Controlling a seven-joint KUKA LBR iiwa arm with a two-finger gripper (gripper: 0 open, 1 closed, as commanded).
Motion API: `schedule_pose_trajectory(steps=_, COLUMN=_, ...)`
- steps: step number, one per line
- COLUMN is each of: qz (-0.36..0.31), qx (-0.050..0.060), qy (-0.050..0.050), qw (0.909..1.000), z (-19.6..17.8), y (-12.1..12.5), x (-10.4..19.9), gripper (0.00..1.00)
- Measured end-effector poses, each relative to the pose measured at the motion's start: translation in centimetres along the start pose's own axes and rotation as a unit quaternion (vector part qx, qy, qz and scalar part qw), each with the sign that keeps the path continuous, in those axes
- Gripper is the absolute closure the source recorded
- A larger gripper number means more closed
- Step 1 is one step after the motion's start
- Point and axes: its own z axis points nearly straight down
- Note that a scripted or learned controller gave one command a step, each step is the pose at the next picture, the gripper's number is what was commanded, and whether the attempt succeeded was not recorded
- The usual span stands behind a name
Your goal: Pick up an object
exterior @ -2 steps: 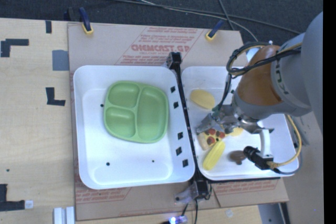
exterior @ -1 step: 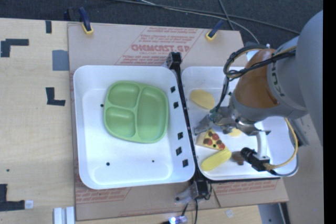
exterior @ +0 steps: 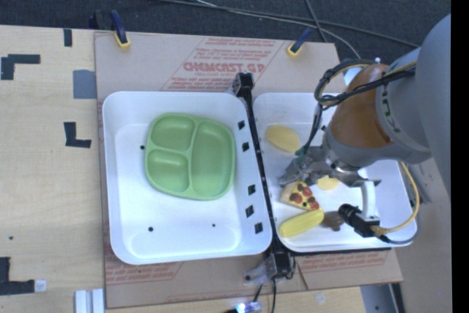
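Note:
In the right bin [exterior: 388, 242] lie several toy foods. A pale yellow oval piece [exterior: 282, 137] rests near the bin's back left. A pizza slice [exterior: 298, 194] sits at the middle left, with a yellow banana-like piece [exterior: 301, 223] in front of it. A small brown piece [exterior: 334, 220] lies beside the yellow one. My gripper [exterior: 301, 169] hangs low over the bin, just behind the pizza slice and close to a small pale yellow piece [exterior: 328, 184]. Nothing is visibly held.
The left bin [exterior: 117, 157] holds a green divided plate [exterior: 190, 155]. A black divider [exterior: 253, 157] runs between the bins. The grey arm with its orange band [exterior: 359, 117] covers the right bin's back right part. Cables trail over the right bin's front corner.

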Motion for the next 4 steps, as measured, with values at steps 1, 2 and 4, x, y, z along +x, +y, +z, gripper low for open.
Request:
schedule_pose_trajectory(steps=1, qz=0.000, qx=0.001, qy=0.001, qw=1.0000, z=-4.2, y=-0.2, x=0.0, gripper=1.00)
schedule_pose_trajectory(steps=2, qz=0.001, qx=0.000, qy=0.001, qw=1.0000, z=-8.9, y=-0.3, x=-0.9, gripper=1.00)
schedule_pose_trajectory(steps=4, qz=-0.002, qx=0.002, qy=0.002, qw=1.0000, z=-13.2, y=2.2, x=4.3, gripper=1.00)
